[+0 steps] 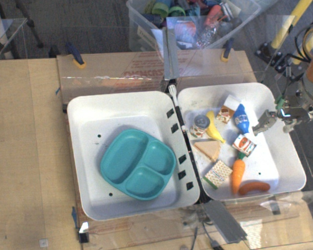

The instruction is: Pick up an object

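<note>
While the toys crowd the right bin's [260,91] left half, we see bare floor along its right side.
The gripper [263,122] hovers there near the right wall, beside the blue bottle [242,118]; we cannot tell how its fingers stand. Around the bottle lie a banana [215,131], a small carton [244,144], a sandwich wedge [208,150], a cracker [218,173], a carrot [237,175] and a sausage [253,187]. The left bin [84,152] holds a teal divided plate [137,163].
</note>
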{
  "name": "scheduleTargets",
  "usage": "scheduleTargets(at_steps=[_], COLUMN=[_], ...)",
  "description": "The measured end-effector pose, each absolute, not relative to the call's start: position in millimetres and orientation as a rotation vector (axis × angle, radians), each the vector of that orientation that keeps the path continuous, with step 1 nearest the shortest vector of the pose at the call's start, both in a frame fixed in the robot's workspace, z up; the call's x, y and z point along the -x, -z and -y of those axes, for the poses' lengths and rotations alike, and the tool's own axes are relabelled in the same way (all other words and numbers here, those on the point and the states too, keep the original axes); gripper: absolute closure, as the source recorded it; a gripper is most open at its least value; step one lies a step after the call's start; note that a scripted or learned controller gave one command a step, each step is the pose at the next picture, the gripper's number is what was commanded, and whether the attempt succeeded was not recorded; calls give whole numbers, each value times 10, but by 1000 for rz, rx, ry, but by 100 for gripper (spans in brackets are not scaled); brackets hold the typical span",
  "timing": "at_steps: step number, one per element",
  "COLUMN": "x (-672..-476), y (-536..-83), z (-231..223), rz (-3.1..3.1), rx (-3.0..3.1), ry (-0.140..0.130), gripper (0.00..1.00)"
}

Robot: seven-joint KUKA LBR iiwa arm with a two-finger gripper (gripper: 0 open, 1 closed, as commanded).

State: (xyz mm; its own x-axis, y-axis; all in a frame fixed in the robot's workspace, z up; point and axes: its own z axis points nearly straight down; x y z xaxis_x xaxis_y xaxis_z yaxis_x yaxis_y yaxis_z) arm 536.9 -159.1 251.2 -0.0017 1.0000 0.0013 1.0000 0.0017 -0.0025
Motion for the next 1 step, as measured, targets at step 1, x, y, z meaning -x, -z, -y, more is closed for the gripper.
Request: scheduleTargets(at_steps=[1], x=[-5405], y=[-1094], z=[1322], rz=[2334], rx=[2099], ry=[-1], gripper=[0])
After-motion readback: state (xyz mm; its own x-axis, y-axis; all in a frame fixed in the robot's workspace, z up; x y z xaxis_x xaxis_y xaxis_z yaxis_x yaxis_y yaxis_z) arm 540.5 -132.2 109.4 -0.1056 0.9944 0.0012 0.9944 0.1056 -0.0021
